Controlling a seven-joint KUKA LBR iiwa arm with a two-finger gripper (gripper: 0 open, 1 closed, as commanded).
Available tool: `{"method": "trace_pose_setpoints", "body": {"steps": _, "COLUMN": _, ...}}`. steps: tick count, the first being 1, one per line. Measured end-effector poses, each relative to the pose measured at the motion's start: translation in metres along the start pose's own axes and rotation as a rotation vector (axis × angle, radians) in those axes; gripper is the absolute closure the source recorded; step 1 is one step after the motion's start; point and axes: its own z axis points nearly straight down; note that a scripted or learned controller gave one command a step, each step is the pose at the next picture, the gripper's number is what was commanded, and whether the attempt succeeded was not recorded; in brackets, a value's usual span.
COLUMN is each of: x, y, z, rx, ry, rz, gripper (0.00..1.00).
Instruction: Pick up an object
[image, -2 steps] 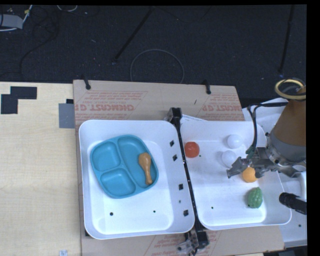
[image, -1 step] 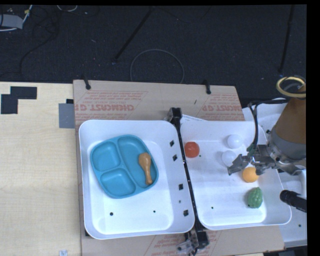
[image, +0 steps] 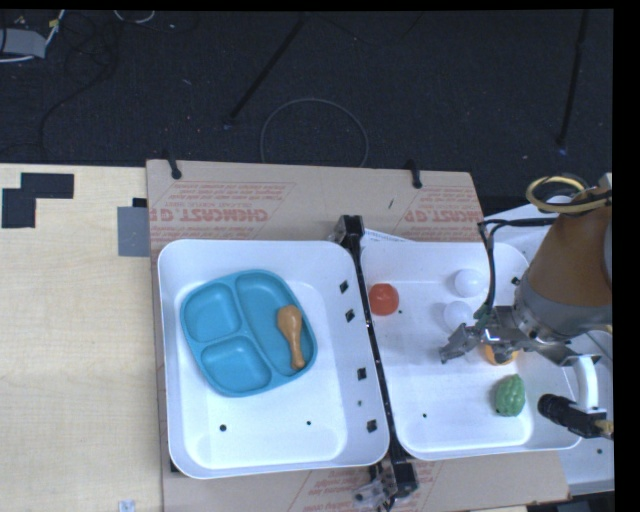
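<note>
An orange object (image: 497, 352) lies in the right bin (image: 420, 420), right under the gripper (image: 470, 343), and seems the likeliest target; a green lumpy object (image: 509, 396) sits just beside it toward the front, a red ball (image: 384, 298) rests near the divider, and two white balls (image: 462, 297) lie behind. The step looks like the descent onto a target, so the next move calls for settling around it, then closing and lifting. Whether the gripper is open or closed I cannot tell (arm (image: 565, 270) and shadow blur it), and the orange piece is mostly covered. In the left bin (image: 250, 440) a blue divided tray (image: 225, 330) carries a tan drumstick (image: 292, 334).
</note>
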Motion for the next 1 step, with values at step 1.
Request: {"method": "trace_pose_setpoints", "body": {"steps": 1, "x": -0.0015, "y": 0.0026, "z": 0.0437, "rx": -0.001, "ry": 0.000, "rz": 0.001, "gripper": 0.00}}
